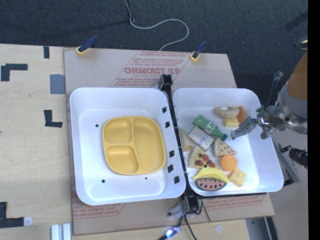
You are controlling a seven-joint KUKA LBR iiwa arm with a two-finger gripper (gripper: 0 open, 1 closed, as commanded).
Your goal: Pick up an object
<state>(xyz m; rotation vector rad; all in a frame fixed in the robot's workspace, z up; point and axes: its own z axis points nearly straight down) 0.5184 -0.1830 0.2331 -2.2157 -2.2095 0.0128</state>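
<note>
- Camera view, nearest edge of the right bin: a toy watermelon slice lies flat with a yellow banana curved over its top edge, touching it. Both look like light, rigid plastic; the banana's rounded back would likely slip between two fingers, so it is best pinched across its narrow middle.
- Just beside them sit a pale yellow cheese block and a small orange ball. The block's flat faces make it, in my judgement, the easiest hold; the ball is smooth and apt to roll away.
- A pizza slice and another wedge lie flat in the middle, thin and low, so hard to get fingers under.
- A checked silver packet and a green bottle lie on their sides near the divider; the bottle is stiff and slim, best taken across its body.
- Farther back, a pale bread-like piece rests against an orange piece.
- Gripper hangs at the right side of this bin, above the floor between the bottle and the rim, with nothing seen between its fingers; whether they are spread or pressed together I cannot tell.
- Left bin holds a yellow divided plate, well apart from the toys.
- Beyond both bins, the cardboard sheet is clamped to the bench.
</note>
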